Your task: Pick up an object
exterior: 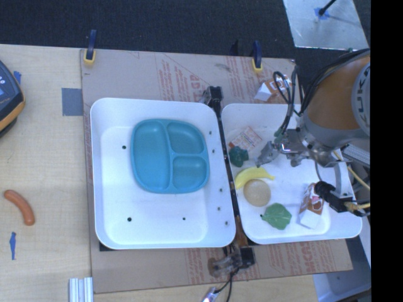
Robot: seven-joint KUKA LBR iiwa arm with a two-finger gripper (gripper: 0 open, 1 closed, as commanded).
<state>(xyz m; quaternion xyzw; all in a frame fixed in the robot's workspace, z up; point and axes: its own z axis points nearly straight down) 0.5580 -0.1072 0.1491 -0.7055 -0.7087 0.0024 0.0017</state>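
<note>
The gripper (272, 153) hangs over the right bin (286, 231), just up and right of the banana (250, 176); whether it is parted or closed is too blurred to tell. Below the banana lies a round tan object (257, 193), then a green leafy piece (277, 216). Right of it, a small carton (312, 207) sits partly behind cables. Far left of the banana, the left bin (113, 219) holds a blue divided plate (169, 155).

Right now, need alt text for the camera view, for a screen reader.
A grey arm's gripper hangs over the right white bin, above a banana, a tan ball and a green leaf. The left bin holds a blue divided plate.
</note>
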